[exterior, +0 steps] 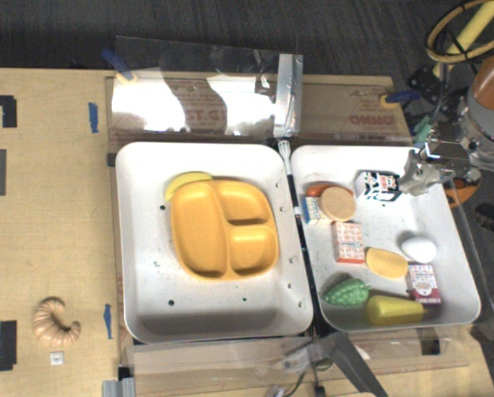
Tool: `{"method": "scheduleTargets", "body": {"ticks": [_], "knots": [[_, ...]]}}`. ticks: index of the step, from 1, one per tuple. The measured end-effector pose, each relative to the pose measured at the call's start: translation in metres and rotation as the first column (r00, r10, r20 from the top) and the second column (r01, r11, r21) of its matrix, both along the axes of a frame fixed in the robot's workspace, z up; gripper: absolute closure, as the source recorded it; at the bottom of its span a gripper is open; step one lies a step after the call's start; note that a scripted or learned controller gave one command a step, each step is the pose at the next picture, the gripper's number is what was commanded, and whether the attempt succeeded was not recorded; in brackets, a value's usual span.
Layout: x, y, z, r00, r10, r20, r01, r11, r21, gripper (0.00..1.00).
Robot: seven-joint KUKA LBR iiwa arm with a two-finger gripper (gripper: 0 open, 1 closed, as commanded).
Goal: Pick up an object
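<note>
Over at the right bin's [462, 246] far right rim hangs the gripper [420, 174], nothing between its fingers that I can make out, and whether they're spread or pressed together I can't tell from this angle

So we're at the very start of the pick, by my reading — approach, no target committed yet. Nearest to it, just to its left, sits the small black-and-white carton [380, 185], that looks the likeliest candidate. Further left, the round biscuit [338, 203] with a red piece [316, 189] tucked behind. Below the tool: white egg [419, 249], yellow slice [386, 264], two red-and-white packs [349, 242] and [423, 282], then the green bunch [347, 292] and yellow block [394, 308] down at the near wall

Next move, I'd say, wants a short shift left and a straight drop over the carton, fingers either side of it

Room? Decent around the carton — bare floor between it and the rim. The rim itself is right under the tool, so that's the edge to mind. Down by the near wall it's crowded, things nearly touching

Left bin [139, 246] carries the yellow tray [224, 226], well away
</note>
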State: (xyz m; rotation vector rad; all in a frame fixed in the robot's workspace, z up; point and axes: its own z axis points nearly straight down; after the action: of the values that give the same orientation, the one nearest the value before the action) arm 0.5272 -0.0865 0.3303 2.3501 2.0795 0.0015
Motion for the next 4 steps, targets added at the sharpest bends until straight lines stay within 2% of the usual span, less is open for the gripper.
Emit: {"method": "scheduleTargets", "body": {"ticks": [1,2,3,4], "knots": [[-0.017,0.005,0.006,0.92,0.391,-0.003,-0.391,0.92,0.002,1.0],[-0.034,-0.052,-0.003,0.959,0.282,-0.004,-0.282,0.959,0.002,1.0],[-0.044,-0.032,0.03,0.887,0.463,0.001,-0.463,0.887,-0.003,1.0],[-0.025,-0.04,0.044,0.719,0.695,0.0,-0.695,0.719,-0.004,1.0]]}}
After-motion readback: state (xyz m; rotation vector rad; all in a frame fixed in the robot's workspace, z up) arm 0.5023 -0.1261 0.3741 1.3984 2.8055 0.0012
